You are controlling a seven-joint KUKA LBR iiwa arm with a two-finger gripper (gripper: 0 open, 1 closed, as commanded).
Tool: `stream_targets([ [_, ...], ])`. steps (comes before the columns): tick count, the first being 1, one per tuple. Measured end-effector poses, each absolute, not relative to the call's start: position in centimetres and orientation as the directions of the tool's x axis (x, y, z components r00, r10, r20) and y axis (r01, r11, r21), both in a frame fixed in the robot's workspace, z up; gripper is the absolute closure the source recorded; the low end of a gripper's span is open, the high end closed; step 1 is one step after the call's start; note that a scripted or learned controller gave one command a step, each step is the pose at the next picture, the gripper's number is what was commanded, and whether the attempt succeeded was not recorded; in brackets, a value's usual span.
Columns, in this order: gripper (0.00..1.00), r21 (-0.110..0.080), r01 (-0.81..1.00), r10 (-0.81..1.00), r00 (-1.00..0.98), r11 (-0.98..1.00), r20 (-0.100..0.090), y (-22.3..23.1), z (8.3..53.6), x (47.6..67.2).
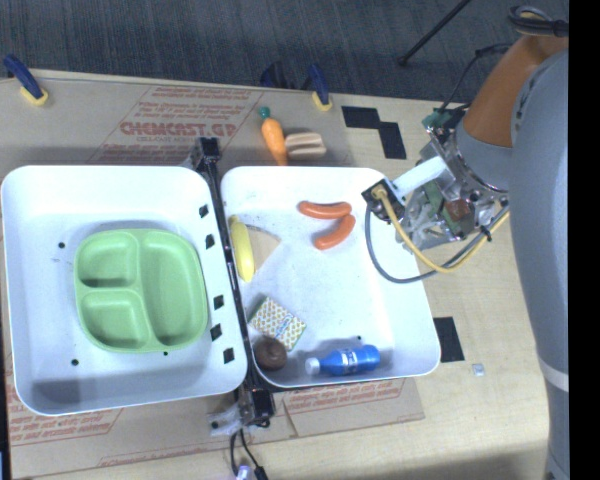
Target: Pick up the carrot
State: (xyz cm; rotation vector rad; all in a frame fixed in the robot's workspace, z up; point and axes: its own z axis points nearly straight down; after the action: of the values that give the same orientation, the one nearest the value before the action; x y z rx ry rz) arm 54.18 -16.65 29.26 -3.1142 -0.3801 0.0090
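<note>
The carrot (272, 137), orange with a green top, lies on the cardboard just behind the right bin's (412, 308) back rim, outside both bins. It points toward the bin, with its green end farthest from it. My gripper (448, 211) hangs at the right bin's right rim, well to the right of the carrot and a little nearer the camera. Cables and wrist parts crowd it, and nothing shows in its grasp.
A tan bun-like piece (305, 146) sits right beside the carrot. The right bin holds two sausages (326, 209), a banana (242, 249), a patterned packet (277, 322), a brown round thing (271, 351) and a blue bottle (345, 359). A green divided plate (140, 288) lies in the left bin (20, 268).
</note>
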Motion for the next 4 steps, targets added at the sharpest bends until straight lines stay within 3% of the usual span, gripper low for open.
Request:
stream_targets([
  [1,1.0,-0.002,0.443,0.443,0.897,-0.897,-0.001,-18.8,35.2,52.1],
  [2,1.0,-0.005,0.312,0.312,0.95,-0.95,-0.004,-18.3,25.4,47.6],
  [3,1.0,-0.002,0.233,0.233,0.973,-0.973,-0.002,-19.0,34.7,47.7],
  [4,1.0,-0.002,0.381,0.381,0.924,-0.924,-0.002,-21.1,35.6,47.6],
])
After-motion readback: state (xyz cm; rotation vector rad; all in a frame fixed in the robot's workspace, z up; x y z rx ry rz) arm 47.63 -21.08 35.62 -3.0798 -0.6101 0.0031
